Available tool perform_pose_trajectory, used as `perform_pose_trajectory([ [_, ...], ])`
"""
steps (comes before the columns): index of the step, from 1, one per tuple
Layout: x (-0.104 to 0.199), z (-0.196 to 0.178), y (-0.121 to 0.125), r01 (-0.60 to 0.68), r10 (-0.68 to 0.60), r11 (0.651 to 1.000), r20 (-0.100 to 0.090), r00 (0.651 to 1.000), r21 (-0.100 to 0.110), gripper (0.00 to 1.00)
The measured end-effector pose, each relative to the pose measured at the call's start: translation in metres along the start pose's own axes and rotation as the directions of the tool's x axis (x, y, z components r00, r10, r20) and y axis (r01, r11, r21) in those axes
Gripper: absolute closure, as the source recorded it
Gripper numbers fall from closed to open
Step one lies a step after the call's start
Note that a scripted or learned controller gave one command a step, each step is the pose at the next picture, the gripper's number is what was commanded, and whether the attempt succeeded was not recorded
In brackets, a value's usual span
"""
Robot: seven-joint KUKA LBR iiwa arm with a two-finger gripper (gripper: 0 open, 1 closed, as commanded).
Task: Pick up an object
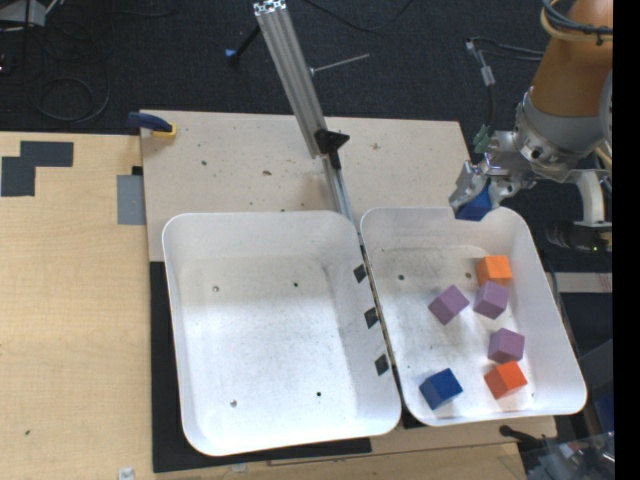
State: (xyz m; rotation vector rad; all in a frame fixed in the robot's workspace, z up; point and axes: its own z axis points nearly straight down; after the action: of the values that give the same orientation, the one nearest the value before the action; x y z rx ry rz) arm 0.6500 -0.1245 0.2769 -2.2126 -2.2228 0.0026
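My gripper (476,196) hangs over the far edge of the right bin (560,313), raised above it. A blue block (474,207) sits between its fingers, lifted off the bin floor. In the right bin lie three purple blocks (449,304) (491,298) (506,345), an orange block (493,268) at the far side, a red-orange block (506,379) and another blue block (440,388) near the front.
The left bin (180,298) stands beside the right one, with a divider carrying black clips (371,317) between them. A slanted aluminium bar (295,78) rises behind the bins. The wooden bench (70,298) stretches to the left.
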Motion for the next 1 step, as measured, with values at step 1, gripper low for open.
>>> perform_pose_trajectory([
  [1,0.0547,0.0196,0.0095,0.001,-0.001,1.000,0.000,1.000,0.001,1.00],
])
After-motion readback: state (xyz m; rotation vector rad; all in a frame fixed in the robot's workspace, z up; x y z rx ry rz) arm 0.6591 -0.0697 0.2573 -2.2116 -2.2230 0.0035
